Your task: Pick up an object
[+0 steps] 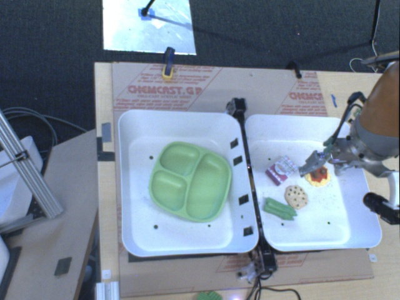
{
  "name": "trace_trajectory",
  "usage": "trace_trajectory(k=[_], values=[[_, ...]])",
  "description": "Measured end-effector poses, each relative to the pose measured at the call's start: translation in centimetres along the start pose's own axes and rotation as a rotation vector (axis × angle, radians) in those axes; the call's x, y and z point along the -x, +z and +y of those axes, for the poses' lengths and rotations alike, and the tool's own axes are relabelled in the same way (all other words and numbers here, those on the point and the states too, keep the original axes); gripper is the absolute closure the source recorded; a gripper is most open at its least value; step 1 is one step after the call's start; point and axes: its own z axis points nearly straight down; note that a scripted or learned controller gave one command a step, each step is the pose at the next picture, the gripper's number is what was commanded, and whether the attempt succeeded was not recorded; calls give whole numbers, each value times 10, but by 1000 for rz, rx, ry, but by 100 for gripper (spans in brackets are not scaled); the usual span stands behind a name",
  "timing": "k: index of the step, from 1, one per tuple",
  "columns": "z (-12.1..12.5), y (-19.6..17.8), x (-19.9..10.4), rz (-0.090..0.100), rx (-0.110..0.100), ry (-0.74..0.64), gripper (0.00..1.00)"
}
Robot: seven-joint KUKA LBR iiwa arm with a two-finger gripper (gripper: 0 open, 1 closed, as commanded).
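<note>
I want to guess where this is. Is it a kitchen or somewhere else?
Probably a robot lab, not a kitchen. A robot arm reaches over two white bins on a bench; one holds a green divided plate, the other toy food such as a cookie.

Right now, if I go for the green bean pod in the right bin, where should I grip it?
Probably across the middle of the green bean pod, coming straight down. It lies flat, long and narrow, running diagonally, so set the fingers across its short width. The cookie sits close on its upper right, leaving little room there.

a green 3-compartment plate [190,181] lies in the left white bin [134,167], on a cardboard-covered bench [206,83].
</note>
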Motion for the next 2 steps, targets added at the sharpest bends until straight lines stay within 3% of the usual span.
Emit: trace_trajectory(k=[1, 2], values=[[-40, 127, -32, 3, 4, 3, 0], [-36, 110, -30, -1, 15, 1, 100]])
